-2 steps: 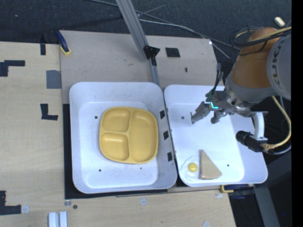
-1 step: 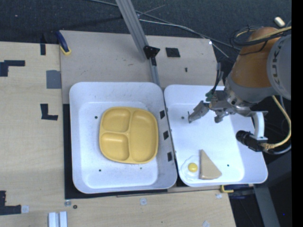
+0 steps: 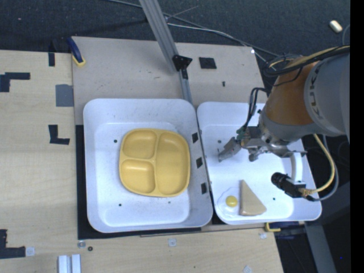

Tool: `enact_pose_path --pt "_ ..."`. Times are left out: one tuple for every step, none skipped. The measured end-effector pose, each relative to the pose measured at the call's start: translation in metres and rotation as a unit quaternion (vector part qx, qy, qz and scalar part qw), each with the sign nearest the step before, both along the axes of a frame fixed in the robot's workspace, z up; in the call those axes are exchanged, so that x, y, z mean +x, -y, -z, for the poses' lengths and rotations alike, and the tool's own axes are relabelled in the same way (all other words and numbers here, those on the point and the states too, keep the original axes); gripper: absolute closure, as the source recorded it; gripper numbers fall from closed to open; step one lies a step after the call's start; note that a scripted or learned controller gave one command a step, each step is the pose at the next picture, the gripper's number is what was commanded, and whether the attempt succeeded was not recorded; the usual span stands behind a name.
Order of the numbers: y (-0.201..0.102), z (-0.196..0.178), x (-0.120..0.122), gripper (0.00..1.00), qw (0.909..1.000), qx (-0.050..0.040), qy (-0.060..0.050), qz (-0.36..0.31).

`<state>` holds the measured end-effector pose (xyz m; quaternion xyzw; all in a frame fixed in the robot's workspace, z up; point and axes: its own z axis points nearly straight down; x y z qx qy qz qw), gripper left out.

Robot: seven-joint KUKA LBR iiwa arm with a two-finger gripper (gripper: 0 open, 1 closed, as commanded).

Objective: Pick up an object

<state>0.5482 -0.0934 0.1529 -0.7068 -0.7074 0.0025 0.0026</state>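
In the right bin (image 3: 211,118), near its front edge, a small yellow round piece (image 3: 231,201) lies next to a tan wedge (image 3: 249,201). My gripper (image 3: 240,153) hovers over the middle of that bin, behind both objects and apart from them. Its two grey fingers (image 3: 228,150) are spread open and hold nothing. The grey arm with its orange band (image 3: 290,98) comes in from the right and hides the bin's right rear part.
The left bin (image 3: 96,152) holds a yellow divided plate (image 3: 154,162) at its centre. A slanted metal bar (image 3: 162,30) runs down to the gap between the bins. Cables and a black connector (image 3: 287,185) hang over the right bin's right side.
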Motion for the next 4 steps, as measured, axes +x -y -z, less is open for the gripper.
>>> enact_pose_path --pt "0.000 0.059 0.007 0.00 1.0000 -0.0002 0.001 0.000" --pt "0.000 0.067 0.008 0.00 1.0000 -0.0006 0.004 0.000" --pt "0.000 0.055 0.010 1.00 1.0000 -0.0008 0.006 -0.001" --pt "0.003 -0.007 0.009 1.00 1.0000 -0.0003 0.005 0.000"
